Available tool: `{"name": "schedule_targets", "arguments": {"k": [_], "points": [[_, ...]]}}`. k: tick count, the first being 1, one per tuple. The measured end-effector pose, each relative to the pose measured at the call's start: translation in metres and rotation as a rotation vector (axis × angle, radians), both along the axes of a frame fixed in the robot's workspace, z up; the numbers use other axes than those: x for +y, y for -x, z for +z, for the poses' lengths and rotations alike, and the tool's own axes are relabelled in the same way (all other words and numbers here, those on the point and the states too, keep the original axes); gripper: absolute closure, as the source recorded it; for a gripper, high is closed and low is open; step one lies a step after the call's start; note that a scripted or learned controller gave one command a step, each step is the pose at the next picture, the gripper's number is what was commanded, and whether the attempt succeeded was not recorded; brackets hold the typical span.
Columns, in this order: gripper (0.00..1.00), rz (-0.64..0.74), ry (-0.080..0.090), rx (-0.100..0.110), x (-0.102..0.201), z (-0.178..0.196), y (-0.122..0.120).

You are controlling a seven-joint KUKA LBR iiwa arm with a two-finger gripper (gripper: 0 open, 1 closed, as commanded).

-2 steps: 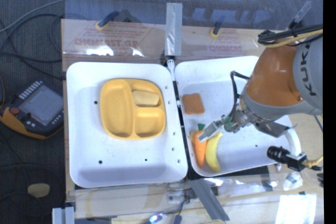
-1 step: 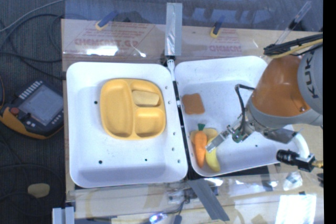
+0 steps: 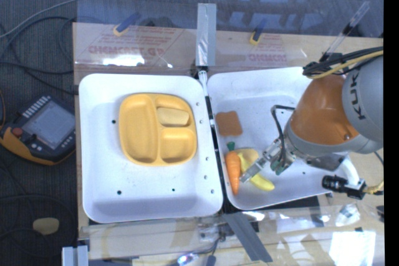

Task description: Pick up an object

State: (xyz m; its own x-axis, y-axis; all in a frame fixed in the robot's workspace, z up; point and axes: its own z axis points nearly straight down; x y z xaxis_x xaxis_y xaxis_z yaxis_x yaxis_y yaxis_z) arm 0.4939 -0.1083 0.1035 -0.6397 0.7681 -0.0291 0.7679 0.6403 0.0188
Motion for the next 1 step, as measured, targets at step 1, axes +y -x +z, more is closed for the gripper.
{"name": "schedule_targets", "arguments": {"k": [1], "points": [[1.00, 0.003, -0.008, -0.010, 0.0053, 0.0107, -0.0042]]}}
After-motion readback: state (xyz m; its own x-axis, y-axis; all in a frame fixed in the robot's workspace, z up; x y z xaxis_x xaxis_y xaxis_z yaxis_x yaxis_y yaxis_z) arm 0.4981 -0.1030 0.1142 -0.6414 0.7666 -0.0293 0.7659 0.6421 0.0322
